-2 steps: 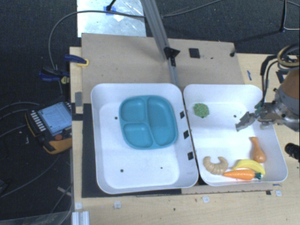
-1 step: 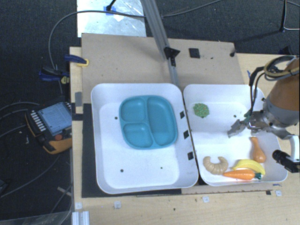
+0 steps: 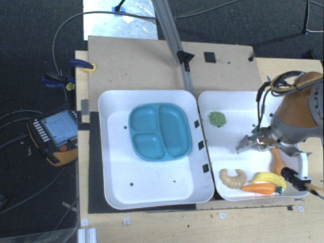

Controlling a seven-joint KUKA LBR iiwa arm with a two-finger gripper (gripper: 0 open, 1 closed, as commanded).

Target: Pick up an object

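Note:
My gripper [image 3: 246, 144] hangs over the middle of the right bin [image 3: 230, 104], reaching in from the right. It stands open, and only bare bin floor shows between its fingers. A small green lump [image 3: 217, 118] lies up and left of it. Along the bin's front edge lie a tan croissant-shaped piece [image 3: 232, 178], an orange carrot [image 3: 258, 188] and a yellow banana [image 3: 270, 178]. An orange-brown object [image 3: 277, 162] lies just right of the gripper, partly hidden under the wrist.
The left bin [image 3: 116, 186] holds a blue divided plate [image 3: 160, 131]. A grey pole [image 3: 172, 32] slants down to the bins' back edge. The arm's grey and orange body [image 3: 301, 113] covers the right bin's far right side.

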